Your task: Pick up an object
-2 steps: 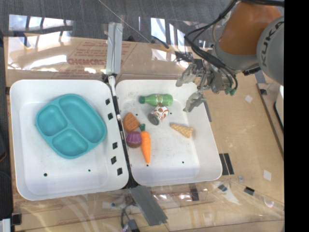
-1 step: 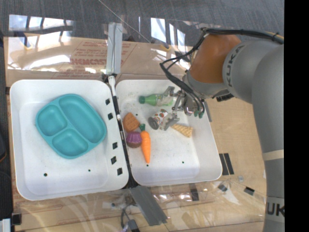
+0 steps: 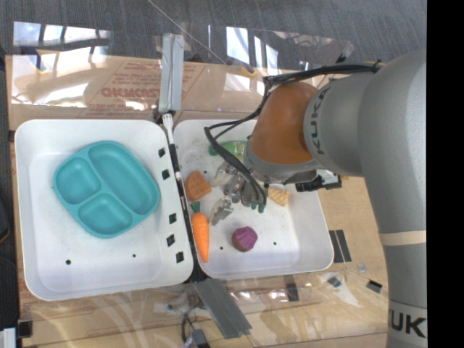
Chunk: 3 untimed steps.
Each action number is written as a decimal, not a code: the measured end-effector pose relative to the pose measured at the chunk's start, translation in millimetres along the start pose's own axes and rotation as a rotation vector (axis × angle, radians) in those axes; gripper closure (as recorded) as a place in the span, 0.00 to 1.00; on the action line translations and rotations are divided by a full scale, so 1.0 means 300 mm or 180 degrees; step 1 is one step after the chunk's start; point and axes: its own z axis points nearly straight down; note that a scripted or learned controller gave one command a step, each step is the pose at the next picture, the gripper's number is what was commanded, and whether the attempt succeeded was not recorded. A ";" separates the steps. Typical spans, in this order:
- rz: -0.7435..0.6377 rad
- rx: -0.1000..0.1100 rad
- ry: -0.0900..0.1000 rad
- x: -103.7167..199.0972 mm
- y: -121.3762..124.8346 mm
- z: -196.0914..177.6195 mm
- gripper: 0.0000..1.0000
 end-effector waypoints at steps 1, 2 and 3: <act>-0.0027 0.0002 -0.0006 -0.003 0.005 -0.035 1.00; 0.0244 0.0001 -0.0005 -0.193 -0.134 -0.001 1.00; 0.0378 -0.0004 -0.0008 -0.272 -0.018 -0.005 1.00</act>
